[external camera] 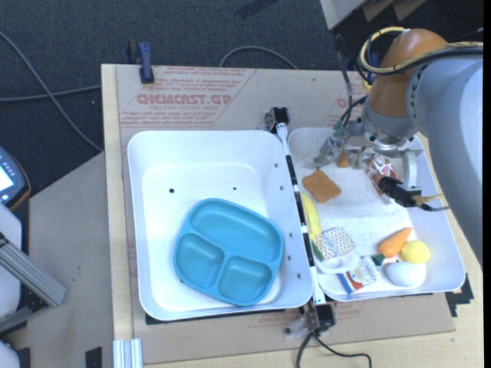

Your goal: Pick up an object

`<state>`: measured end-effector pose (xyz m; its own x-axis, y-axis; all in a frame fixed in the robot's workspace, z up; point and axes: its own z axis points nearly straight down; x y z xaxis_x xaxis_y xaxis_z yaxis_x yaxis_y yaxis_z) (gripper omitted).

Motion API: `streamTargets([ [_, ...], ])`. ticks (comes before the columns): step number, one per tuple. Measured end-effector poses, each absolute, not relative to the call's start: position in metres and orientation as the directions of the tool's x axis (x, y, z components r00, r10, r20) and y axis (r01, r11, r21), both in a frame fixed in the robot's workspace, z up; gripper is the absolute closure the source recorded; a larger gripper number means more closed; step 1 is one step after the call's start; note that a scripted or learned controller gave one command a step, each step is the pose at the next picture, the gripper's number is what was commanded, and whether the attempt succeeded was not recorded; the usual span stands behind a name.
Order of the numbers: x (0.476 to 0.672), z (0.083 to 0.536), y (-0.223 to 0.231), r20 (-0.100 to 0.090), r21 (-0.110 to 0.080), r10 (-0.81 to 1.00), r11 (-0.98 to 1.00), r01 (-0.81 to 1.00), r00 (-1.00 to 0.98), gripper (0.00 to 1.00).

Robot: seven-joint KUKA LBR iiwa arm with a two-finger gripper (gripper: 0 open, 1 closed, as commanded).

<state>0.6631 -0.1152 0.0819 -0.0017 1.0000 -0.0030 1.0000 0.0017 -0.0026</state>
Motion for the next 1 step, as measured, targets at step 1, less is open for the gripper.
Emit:
streamTargets([
  [1, 0.5611, 0.0855, -0.1511, 0.001, -0.006, 1.0, -0.007, 1.0, 0.007, 0.0],
])
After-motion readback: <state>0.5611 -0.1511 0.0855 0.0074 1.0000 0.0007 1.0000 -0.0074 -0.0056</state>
